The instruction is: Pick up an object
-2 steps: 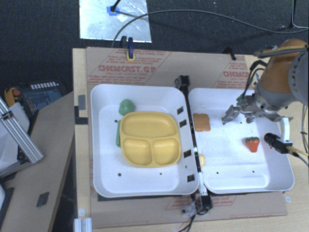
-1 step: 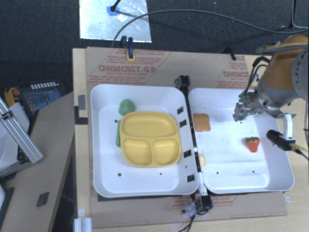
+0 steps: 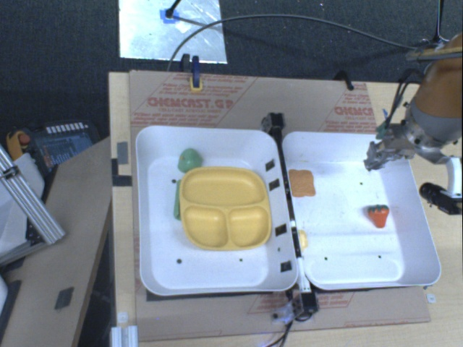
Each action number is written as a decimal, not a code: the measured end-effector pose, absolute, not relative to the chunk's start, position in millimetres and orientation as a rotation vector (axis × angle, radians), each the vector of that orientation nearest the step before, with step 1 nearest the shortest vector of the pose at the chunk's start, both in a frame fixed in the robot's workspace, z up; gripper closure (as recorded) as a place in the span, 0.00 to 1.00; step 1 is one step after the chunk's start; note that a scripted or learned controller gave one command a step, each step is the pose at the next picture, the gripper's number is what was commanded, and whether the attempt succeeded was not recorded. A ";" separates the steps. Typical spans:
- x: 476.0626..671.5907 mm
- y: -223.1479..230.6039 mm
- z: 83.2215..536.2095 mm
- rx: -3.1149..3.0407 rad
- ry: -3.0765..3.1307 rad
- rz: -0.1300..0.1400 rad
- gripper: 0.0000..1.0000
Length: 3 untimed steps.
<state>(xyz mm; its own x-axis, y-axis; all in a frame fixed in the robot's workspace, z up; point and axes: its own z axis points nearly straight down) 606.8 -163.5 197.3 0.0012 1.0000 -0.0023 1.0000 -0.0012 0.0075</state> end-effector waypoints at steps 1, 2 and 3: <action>601.6 -171.8 252.4 2.216 2.215 0.006 1.00; 602.8 -172.0 278.0 2.214 2.222 0.004 1.00; 604.3 -115.7 280.6 2.210 2.232 0.005 1.00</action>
